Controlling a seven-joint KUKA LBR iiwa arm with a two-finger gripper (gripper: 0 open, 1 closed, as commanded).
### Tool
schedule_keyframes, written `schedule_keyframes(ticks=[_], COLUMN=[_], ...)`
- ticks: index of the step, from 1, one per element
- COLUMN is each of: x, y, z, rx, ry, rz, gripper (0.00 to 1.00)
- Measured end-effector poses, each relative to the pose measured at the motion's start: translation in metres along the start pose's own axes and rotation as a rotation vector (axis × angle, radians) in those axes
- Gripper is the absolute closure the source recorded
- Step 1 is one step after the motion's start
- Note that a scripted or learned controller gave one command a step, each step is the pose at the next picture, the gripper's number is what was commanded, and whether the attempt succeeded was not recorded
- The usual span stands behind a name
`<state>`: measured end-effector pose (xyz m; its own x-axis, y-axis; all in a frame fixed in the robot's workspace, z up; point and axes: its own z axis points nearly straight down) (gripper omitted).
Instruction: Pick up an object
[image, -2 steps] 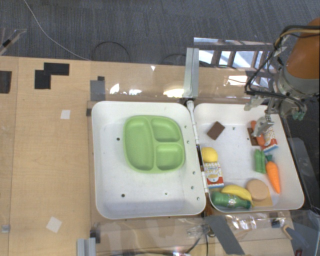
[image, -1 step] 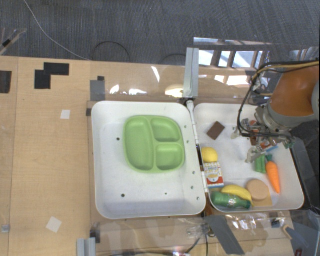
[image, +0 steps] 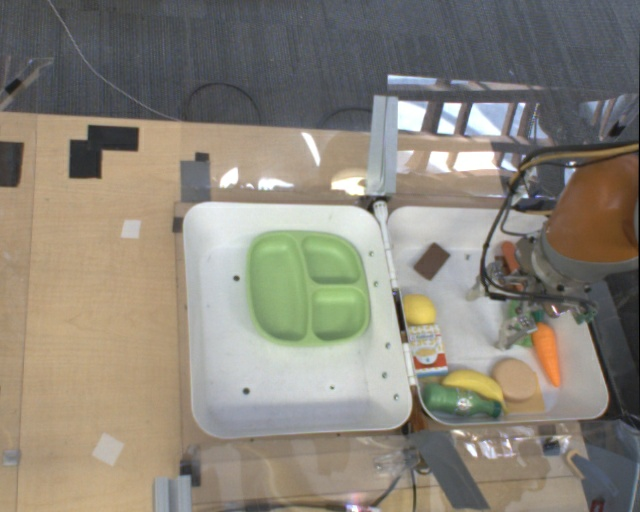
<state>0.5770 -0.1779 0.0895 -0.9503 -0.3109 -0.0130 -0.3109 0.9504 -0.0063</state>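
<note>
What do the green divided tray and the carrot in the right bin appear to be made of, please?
The green divided tray looks like moulded plastic with a matte finish: one even colour, rounded compartment edges, only soft highlights. The carrot is probably a plastic toy: its orange is uniform and smooth, with a slight sheen, though the view is too coarse to rule out a real one.

Bright, even overhead light here, shadows soft. White glare streaks the clear panel (image: 330, 165) at upper centre; the two bins (image: 300, 405) nearly wash out. Focus is mildly soft, edges slightly grainy.
</note>
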Motion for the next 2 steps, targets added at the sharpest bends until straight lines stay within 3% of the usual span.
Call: schedule_keyframes(ticks=[1,2], x=[0.041,0.037], y=[-0.008,0.010], z=[-0.001,-0.002], rx=[0.001,0.004], ry=[-0.001,-0.003], rz=[0.048,0.055], gripper=[0.00,0.00])
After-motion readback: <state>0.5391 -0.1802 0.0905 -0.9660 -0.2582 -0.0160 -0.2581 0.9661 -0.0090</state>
